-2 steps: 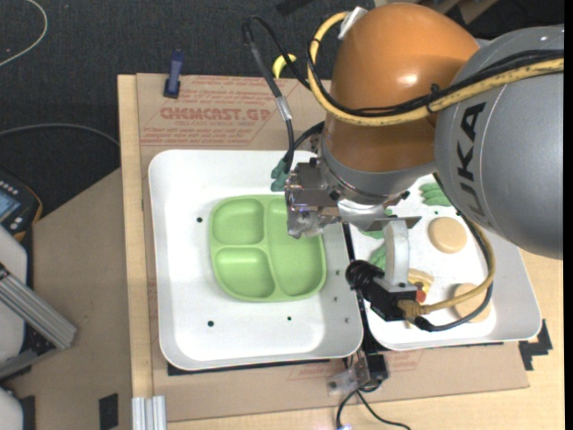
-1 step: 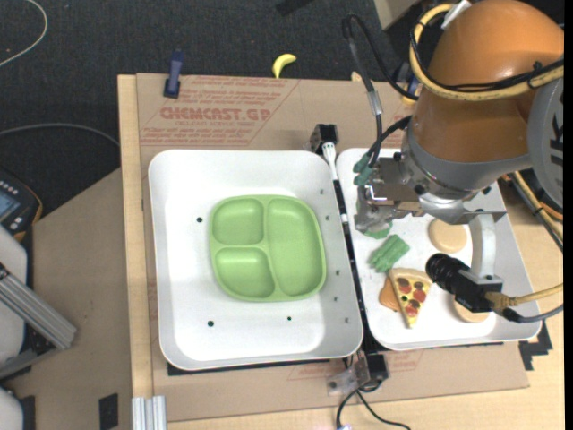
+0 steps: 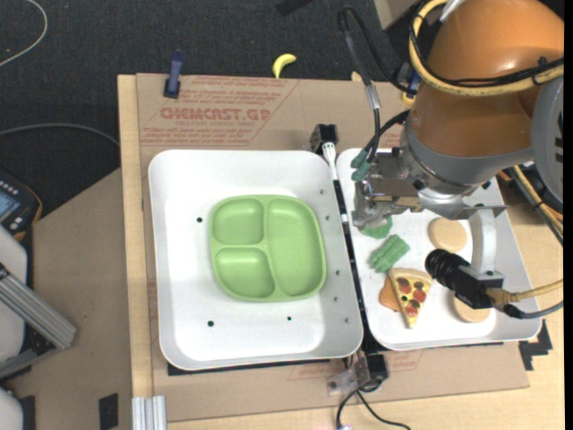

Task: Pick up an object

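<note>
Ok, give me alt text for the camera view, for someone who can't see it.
The grey and orange arm reaches in from the right, its gripper low over the right bin, just above a green toy, with a toy pizza slice and two tan rounds nearby. The left bin holds a green divided plate.

The grey arm (image 3: 474,88) reaches in from the right, wrist pointing down.

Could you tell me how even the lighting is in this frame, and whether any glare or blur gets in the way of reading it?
Camera view: lighting soft and even, shadows faint; a bright sheen on the arm's orange band; the left bin's white floor is bright but keeps its edges; the green divided plate and pizza slice look sharp; the gripper area is dim and cluttered.
</note>
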You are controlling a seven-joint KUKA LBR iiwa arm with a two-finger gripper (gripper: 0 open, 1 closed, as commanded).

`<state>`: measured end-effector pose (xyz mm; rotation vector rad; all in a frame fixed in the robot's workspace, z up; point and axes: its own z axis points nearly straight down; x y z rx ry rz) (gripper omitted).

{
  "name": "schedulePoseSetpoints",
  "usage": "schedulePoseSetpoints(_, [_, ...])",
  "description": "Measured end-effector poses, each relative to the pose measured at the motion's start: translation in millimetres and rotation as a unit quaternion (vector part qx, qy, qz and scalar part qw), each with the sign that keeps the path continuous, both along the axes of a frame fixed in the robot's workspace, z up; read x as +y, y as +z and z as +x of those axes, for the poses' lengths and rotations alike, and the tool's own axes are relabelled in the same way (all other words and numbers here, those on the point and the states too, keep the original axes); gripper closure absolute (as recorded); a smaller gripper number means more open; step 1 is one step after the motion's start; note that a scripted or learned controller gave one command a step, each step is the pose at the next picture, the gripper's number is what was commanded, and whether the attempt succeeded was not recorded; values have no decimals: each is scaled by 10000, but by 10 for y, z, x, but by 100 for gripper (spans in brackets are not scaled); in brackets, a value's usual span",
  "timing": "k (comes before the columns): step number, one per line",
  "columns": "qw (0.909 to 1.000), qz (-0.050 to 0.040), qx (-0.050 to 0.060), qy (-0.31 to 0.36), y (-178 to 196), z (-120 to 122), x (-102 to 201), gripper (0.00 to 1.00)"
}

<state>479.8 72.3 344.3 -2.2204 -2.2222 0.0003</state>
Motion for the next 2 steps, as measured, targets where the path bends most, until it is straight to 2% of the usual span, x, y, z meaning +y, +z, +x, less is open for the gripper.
schedulePoseSetpoints(2, [10000, -4, -19, 6, 202, 11, 6, 100])
